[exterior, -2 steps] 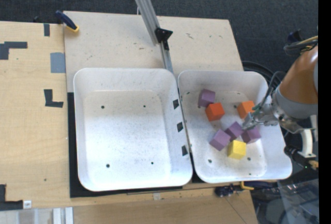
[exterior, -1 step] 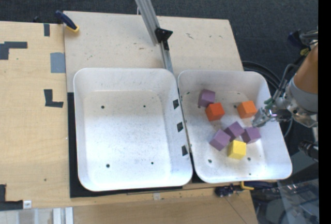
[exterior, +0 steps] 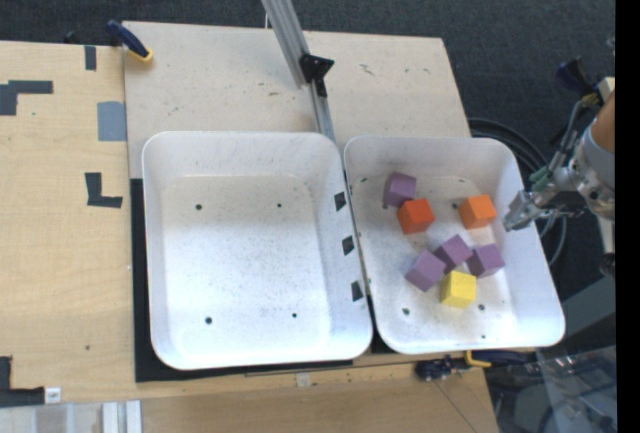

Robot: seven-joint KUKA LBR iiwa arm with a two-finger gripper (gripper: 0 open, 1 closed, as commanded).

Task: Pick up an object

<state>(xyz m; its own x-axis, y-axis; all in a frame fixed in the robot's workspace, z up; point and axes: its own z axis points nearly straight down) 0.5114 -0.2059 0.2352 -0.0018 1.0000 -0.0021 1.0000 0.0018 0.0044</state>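
Note:
The right bin (exterior: 430,143) holds several small cubes. A purple cube (exterior: 399,188) lies toward the back, with a red-orange cube (exterior: 416,214) just in front of it. An orange cube (exterior: 477,211) sits near the right wall. Three purple cubes (exterior: 456,249) (exterior: 486,259) (exterior: 427,270) cluster in the middle, and a yellow cube (exterior: 460,288) lies at their front. My gripper (exterior: 525,209) hangs over the bin's right rim, just right of the orange cube and apart from it. Nothing shows in its grasp.
The left bin (exterior: 150,161) stands beside the right one, sharing a middle edge. A slanted metal rail (exterior: 280,1) runs from the top down to the bins' back edge. A blue and yellow clamp (exterior: 130,41) lies at the bench's far left corner. Cables (exterior: 520,146) trail off the right side.

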